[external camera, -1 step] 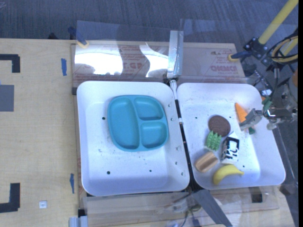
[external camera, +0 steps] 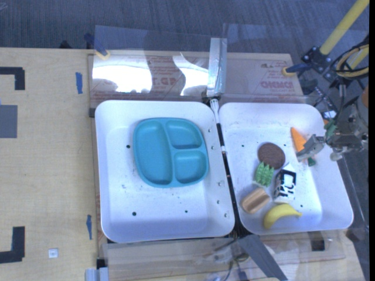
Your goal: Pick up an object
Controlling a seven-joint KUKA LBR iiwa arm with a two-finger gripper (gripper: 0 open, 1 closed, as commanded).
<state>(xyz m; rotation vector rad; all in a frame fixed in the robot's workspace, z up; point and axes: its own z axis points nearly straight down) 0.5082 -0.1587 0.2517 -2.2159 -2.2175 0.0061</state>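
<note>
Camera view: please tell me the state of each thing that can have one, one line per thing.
Blue divided plate: flat in left bin.
Brown disc: flat in right bin.
Carrot: lying beside claw.
Green toy: free.
Bun: free.
Banana: free.
Black-and-white item: free.

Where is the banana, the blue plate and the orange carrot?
banana (external camera: 280,215): camera view, middle of its yellow curve.
blue plate (external camera: 153,151): camera view, floor of its big left compartment.
orange carrot (external camera: 299,138): camera view, middle of its body.
</note>
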